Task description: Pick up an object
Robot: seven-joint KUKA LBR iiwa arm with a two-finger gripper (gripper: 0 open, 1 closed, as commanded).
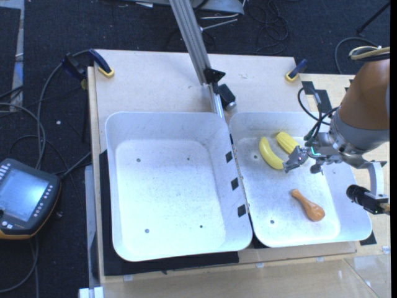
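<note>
Reaching is going on in the right bin (pixel 347 231): the gripper (pixel 296 160) is hanging beside the banana (pixel 270 153), grasping nothing I can see, and needs lowering over it.

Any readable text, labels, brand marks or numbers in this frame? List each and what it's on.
None can be read.
Teach pendant at the left edge: its screen shows content, too small and blurred to read.
White bins, banana, corn cob, orange-brown wooden piece: no markings visible.
Gripper and grey arm: no legible label or brand.
</note>
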